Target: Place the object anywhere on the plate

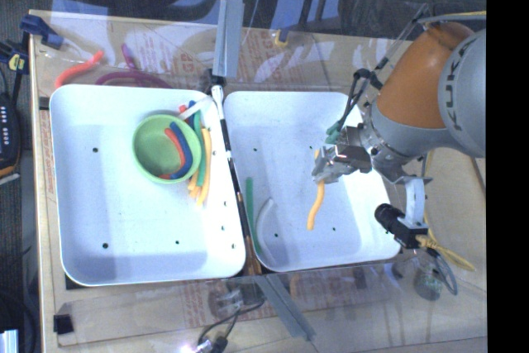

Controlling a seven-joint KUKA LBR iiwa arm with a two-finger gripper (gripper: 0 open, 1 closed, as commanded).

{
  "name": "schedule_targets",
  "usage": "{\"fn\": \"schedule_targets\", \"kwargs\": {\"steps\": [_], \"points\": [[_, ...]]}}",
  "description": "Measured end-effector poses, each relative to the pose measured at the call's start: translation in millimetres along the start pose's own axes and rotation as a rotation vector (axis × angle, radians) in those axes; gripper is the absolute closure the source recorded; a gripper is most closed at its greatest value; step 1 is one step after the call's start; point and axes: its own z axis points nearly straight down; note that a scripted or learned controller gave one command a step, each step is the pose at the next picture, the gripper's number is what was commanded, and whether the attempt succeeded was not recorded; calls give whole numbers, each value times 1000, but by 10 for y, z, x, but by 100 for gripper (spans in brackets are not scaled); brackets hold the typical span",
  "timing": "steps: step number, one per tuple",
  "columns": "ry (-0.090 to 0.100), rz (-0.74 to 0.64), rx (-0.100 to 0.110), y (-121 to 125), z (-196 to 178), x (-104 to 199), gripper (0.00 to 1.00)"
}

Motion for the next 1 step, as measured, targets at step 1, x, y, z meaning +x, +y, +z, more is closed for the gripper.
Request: {"fn": "schedule_targets", "kwargs": {"steps": [1], "points": [[0, 0, 0, 0, -1, -1, 0]]}}
